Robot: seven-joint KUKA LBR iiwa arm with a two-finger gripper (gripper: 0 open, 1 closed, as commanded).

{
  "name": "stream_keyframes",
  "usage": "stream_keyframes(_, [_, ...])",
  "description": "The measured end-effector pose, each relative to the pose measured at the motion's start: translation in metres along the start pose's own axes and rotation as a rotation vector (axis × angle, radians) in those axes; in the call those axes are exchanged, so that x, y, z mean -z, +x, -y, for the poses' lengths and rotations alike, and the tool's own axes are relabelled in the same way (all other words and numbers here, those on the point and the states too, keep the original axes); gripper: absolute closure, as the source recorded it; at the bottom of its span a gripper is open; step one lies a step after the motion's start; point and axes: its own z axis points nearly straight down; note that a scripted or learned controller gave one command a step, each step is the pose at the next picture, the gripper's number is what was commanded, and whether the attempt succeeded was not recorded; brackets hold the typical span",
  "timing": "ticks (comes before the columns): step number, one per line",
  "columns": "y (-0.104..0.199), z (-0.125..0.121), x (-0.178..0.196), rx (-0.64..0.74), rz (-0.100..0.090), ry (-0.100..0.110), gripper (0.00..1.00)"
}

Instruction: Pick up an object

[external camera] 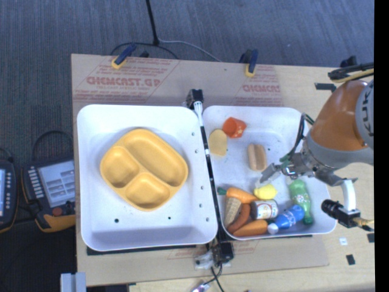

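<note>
yellow lemon (265,192) was spotted just below-left of the gripper (281,168); whether it gripped anything could not be told.

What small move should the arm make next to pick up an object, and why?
Probably lower a little onto the yellow toy. The gripper hangs over the right bin, just above that toy, with nothing seen between its fingers. The green bottle and the small can lie close by, so a short, straight descent seems safest.
</note>
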Motion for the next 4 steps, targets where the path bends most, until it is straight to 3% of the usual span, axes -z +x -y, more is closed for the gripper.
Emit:
stream_keyframes(1, [0.053, -0.011, -0.045, -0.154, 0.011, -0.016, 0.00])
stream_keyframes(2, [0.057, 0.013, -0.045, -0.426, 0.009, -0.043, 0.00])
stream_keyframes(3, [0.054, 0.014, -0.034, -0.430, 0.012, -0.042, 1.00])
stream_keyframes(4, [0.105, 0.020, 0.045, 0.060, 0.001, -0.003, 1.00])
